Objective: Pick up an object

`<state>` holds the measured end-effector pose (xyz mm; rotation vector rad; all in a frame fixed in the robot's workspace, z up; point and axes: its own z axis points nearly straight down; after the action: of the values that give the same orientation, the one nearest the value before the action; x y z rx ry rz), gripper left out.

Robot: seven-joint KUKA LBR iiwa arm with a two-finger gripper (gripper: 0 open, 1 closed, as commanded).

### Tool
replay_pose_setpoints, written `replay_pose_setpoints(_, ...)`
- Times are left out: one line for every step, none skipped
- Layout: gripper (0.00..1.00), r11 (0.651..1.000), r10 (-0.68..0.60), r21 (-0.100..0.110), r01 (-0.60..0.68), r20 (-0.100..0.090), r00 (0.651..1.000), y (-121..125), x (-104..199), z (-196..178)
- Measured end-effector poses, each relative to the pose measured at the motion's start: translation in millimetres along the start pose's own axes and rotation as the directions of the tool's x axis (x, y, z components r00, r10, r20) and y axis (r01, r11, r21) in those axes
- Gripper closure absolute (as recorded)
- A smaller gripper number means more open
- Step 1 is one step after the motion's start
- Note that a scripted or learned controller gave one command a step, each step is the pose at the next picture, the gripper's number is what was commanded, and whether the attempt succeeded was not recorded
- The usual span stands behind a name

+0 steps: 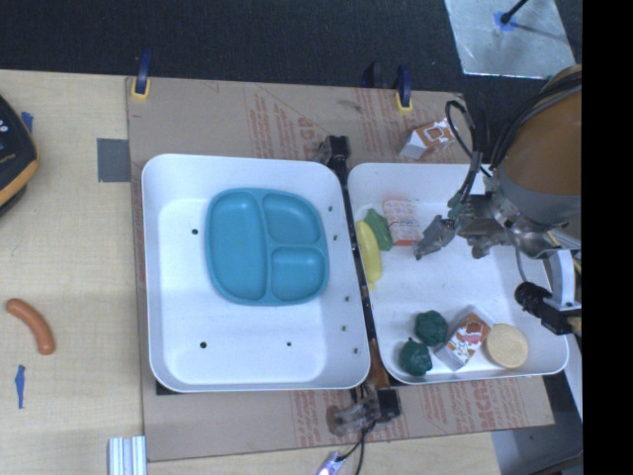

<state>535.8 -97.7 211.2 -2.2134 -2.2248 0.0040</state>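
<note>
The right bin [465,290] holds a yellow banana-shaped piece [369,248] with a small green piece [379,223] beside it at the left wall. A white and red packet [401,221] lies near them. At the front lie two dark green lumps [430,327] [414,356], a small carton [465,341] and a round tan biscuit [507,345]. My gripper [455,244] hangs over the bin's upper middle, to the right of the packet. It is open, its two fingers spread with nothing between them.
The left bin [168,295] carries a blue divided plate [267,245]. A small carton [427,139] lies on the cardboard behind the right bin. On the bench at far left lie a sausage [31,325] and a black and orange device [12,156].
</note>
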Motion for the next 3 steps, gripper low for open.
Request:
replay_pose_setpoints(0.0,1.0,0.0,0.0,0.0,0.001,1.0,-47,-15,2)
replay_pose_setpoints(0.0,1.0,-0.001,0.0,0.001,0.0,1.0,-60,-6,120)
replay_pose_setpoints(1.0,1.0,-0.005,0.001,0.005,0.001,1.0,-60,-7,110)
